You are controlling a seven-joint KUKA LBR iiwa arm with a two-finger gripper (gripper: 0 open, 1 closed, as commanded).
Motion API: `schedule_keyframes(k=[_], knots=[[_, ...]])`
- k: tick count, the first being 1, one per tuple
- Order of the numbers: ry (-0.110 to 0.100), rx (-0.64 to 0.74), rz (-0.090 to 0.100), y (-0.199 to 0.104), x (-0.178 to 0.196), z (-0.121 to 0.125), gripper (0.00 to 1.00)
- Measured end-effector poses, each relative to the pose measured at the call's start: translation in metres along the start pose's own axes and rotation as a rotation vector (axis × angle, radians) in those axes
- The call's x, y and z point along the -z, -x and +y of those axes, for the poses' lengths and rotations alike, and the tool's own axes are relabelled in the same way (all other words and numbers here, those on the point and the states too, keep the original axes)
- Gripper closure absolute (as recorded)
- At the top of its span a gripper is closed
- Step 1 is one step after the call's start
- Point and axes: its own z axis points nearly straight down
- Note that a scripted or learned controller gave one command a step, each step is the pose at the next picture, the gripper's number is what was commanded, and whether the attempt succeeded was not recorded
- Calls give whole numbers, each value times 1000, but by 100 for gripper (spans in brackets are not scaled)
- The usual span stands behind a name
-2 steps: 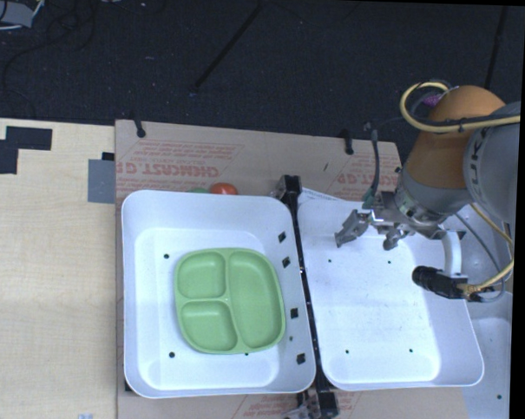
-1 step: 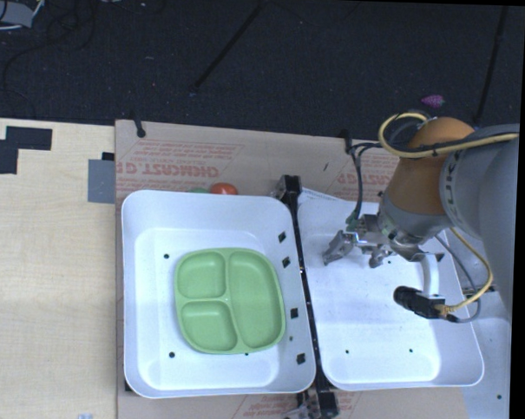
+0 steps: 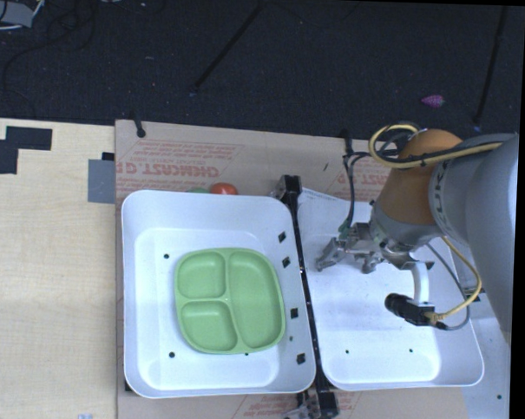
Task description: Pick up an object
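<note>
A light green plate (image 3: 230,299) with three compartments lies flat in the middle of the left bin (image 3: 148,243). My gripper (image 3: 349,254) hangs low over the far left part of the right bin (image 3: 369,365), close to the divider between the bins. It is well to the right of the plate and apart from it. I see nothing in its grasp. The wrist and orange band (image 3: 416,181) hide the back of the right bin.
A small red round thing (image 3: 222,189) and a bit of green (image 3: 196,190) sit just behind the left bin's far rim, on the cardboard (image 3: 187,153). A black plug (image 3: 408,308) on a yellow cable hangs from the arm over the right bin.
</note>
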Motion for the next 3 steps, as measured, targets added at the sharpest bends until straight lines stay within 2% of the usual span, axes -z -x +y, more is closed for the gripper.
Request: schedule_keyframes(k=[1,3], knots=[[1,-3,0,1,12,0,100],[6,0,0,-1,101,-9,100]])
